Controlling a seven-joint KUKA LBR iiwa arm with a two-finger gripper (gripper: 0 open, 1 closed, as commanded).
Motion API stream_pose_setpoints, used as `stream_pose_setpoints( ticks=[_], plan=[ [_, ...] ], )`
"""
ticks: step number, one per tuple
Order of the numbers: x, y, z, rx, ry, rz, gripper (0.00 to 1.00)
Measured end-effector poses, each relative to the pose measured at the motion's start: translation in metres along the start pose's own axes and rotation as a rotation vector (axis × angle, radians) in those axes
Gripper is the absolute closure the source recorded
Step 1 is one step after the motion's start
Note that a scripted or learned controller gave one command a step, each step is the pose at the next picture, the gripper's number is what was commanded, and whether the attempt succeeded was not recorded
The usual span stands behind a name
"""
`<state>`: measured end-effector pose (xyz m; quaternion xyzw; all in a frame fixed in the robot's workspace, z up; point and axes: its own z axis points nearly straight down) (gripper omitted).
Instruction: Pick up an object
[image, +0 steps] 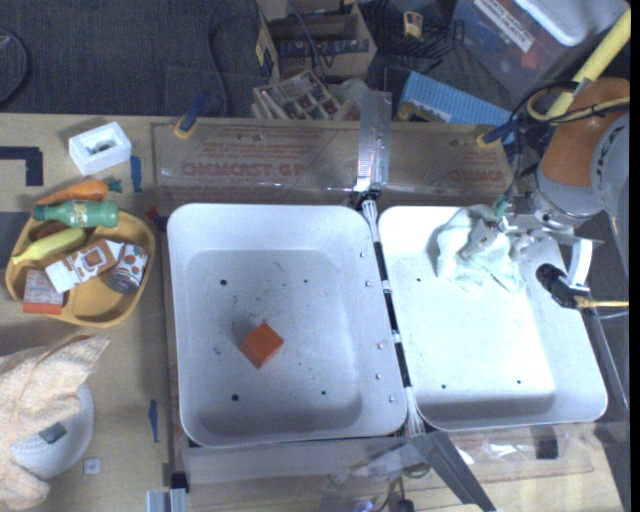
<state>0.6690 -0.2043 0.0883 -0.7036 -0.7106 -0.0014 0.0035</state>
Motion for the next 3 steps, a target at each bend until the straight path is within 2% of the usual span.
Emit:
stream_pose_setpoints(
  ticks=[1, 2, 3],
  plan=[
    [-0.006, 0.0, 0.0, 0.007, 0.009, -0.059, 0.0],
    [0.018, -0.001, -0.037, -0.003, -0.008, -0.049, 0.0],
    [0.081, 0.001, -0.001, -0.007, -0.009, -0.143, 0.0]
  ],
)
